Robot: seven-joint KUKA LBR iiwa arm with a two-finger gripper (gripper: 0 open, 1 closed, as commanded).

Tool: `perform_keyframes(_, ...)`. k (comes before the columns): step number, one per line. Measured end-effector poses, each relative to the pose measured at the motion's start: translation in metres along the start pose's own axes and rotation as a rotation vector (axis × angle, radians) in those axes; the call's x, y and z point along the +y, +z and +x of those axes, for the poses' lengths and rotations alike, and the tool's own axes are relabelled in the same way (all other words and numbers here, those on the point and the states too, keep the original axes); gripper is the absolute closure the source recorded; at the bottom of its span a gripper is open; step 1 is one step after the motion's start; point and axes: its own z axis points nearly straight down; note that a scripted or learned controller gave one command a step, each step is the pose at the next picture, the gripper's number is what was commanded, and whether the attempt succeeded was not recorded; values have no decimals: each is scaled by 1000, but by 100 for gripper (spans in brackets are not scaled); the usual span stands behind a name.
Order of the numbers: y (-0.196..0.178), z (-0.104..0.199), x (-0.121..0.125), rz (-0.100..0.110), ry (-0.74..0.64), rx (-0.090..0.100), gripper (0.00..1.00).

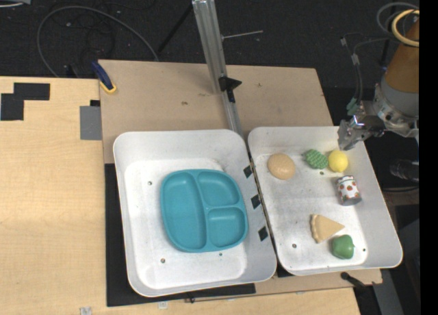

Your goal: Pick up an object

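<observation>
My gripper [347, 135] hangs over the far right corner of the right bin [301, 248], just above the yellow lemon [337, 161]. A green ridged piece [315, 158] lies left of the lemon. A tan round bun [280, 166] sits further left. A small can with red dots [348, 190] lies below the lemon. Near the front edge are a tan wedge [324, 227] and a green pepper [341, 246]. Nothing shows between the gripper's tips.
The left bin [137, 238] holds a teal divided tray [203, 209]. A metal post [213, 53] rises behind the gap between the bins. Black clips [254, 200] join the bins. A wooden surface [48, 190] lies to the left.
</observation>
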Motion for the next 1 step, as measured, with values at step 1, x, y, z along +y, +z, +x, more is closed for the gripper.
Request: perform_keyframes(1,-4,0,0,5,-1,1,100)
